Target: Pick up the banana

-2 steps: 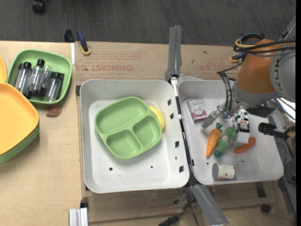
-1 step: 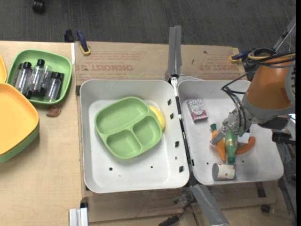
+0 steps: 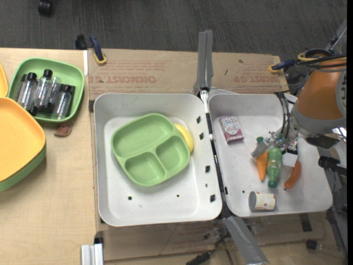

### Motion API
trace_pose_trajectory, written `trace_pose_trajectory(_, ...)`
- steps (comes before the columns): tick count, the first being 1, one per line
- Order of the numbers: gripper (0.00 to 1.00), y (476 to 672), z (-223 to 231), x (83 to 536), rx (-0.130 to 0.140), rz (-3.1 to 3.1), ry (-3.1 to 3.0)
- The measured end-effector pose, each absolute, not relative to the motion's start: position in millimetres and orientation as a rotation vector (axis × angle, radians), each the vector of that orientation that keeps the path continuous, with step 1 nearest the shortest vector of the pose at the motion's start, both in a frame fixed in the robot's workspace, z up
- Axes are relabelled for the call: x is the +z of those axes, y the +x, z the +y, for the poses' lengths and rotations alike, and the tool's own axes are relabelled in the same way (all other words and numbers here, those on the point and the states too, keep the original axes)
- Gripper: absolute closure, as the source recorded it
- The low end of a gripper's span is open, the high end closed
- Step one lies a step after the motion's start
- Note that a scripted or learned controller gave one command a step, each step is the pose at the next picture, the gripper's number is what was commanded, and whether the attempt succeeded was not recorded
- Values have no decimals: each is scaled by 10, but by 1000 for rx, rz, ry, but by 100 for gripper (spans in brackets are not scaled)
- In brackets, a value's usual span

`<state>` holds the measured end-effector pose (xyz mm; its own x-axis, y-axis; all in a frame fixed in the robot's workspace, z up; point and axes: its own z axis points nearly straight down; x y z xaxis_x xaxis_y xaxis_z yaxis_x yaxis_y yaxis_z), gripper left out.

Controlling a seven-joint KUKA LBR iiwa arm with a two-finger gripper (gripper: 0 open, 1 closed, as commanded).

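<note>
The banana [image 3: 186,137] lies in the left bin [image 3: 105,164], mostly hidden: only a yellow curve of it peeks out at the right edge of a green divided plate [image 3: 150,148], which appears to rest partly over it. The robot arm [image 3: 322,95] reaches in from the right and sits over the right bin [image 3: 309,203], well apart from the banana. Its gripper [image 3: 279,143] hangs low amid a cluster of items there: a green bottle [image 3: 273,167], an orange carrot [image 3: 262,166] and a second orange-red piece [image 3: 293,174] just beside them. Whether the jaws are released or clenched cannot be told, since clutter hides them. Farther left in that bin lies a small pink packet [image 3: 231,129], and near the front edge a paper cup [image 3: 262,201] lies on its side. On the desk to the left stand a green tray of dark bottles [image 3: 45,93] and a stack of orange plates [image 3: 19,145]. Reaching the banana would likely mean crossing the divider and approaching from the plate's right side.
</note>
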<state>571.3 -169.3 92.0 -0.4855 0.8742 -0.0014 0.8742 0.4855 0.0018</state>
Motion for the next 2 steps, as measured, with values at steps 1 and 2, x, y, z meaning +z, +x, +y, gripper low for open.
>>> trace_pose_trajectory(1,0,5240,-1779,940,18,2709,1594)
trace_pose_trajectory(2,100,5238,-1809,1025,12,2701,1600)
